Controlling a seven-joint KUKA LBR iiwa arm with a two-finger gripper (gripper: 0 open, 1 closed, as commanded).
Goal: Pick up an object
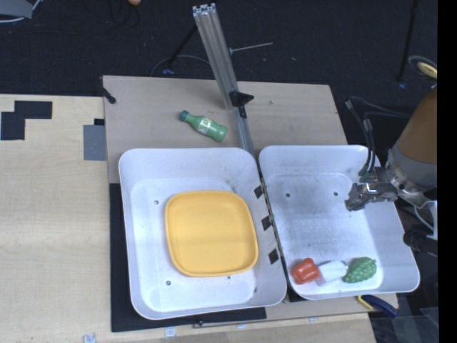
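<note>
From above, the gripper [355,199] hangs over the right bin [314,163], near its right wall; whether it is clenched I cannot tell. A red pepper [305,270], white piece [331,271] and green bunch [359,269] lie along the near edge. A yellow plate [211,232] sits in the left bin [139,191].

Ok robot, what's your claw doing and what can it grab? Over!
Claw over right bin, nothing seen in it. Red toy, white piece, green toy along near wall. Nothing between.
</note>
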